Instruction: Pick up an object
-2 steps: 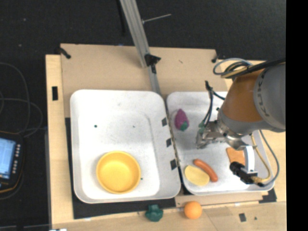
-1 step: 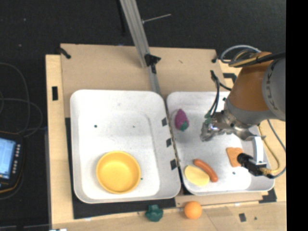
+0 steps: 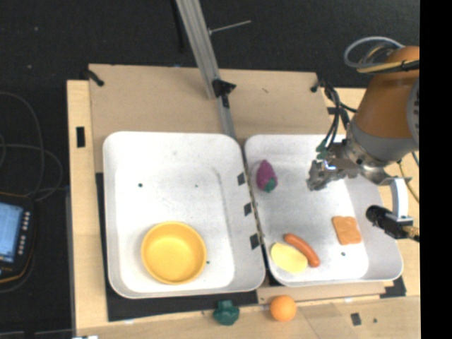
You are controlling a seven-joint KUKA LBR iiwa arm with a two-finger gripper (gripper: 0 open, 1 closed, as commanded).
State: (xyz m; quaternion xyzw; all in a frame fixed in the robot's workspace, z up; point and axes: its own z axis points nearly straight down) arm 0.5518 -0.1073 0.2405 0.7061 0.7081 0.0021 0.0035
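The right bin (image 3: 296,154) holds a purple eggplant-like toy (image 3: 265,175) near its left wall, an orange sausage (image 3: 302,249) and a pale yellow piece (image 3: 288,258) at the front, and a tan square slice (image 3: 346,229) on the right. My gripper (image 3: 319,176) hangs over the middle of this bin, right of the purple toy and above the tan slice. Nothing shows between its fingers, and I cannot make out how they stand. The left bin (image 3: 169,161) carries a yellow bowl (image 3: 174,252) at its front.
An orange ball (image 3: 282,308) and a small green toy (image 3: 226,313) lie on the bench in front of the bins. A grey metal pole (image 3: 201,41) slants down to the gap between the bins. A black screen device (image 3: 13,235) sits at far left.
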